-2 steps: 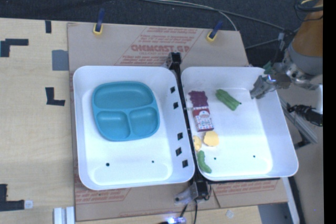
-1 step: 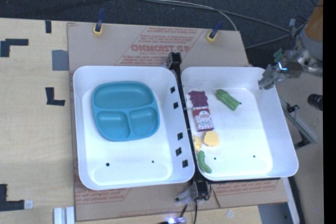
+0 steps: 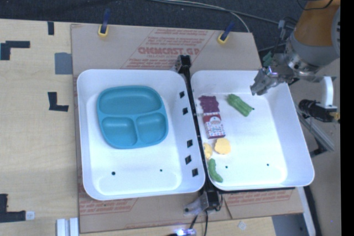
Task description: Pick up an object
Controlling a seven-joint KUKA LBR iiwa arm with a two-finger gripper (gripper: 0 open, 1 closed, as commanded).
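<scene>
The right bin point(image 3: 276, 135) holds several small items: a green pepper-like piece point(image 3: 239, 105), a purple grape bunch point(image 3: 208, 103), a red-and-white packet point(image 3: 214, 125), a yellow round piece point(image 3: 222, 146), a small pale yellow piece point(image 3: 207, 150) and a green pickle-like piece point(image 3: 214, 171). My gripper point(image 3: 260, 87) hangs over the bin's back right part, just right of and above the green pepper-like piece. Nothing shows between its fingers. From this angle I cannot make out how its tips stand.
The left bin point(image 3: 88, 135) carries a blue divided plate point(image 3: 133, 116). A black divider strip point(image 3: 189, 119) runs between the bins. Two yellow clamps point(image 3: 103, 30) point(image 3: 223, 37) hold the cardboard sheet at the back. Cables lie behind.
</scene>
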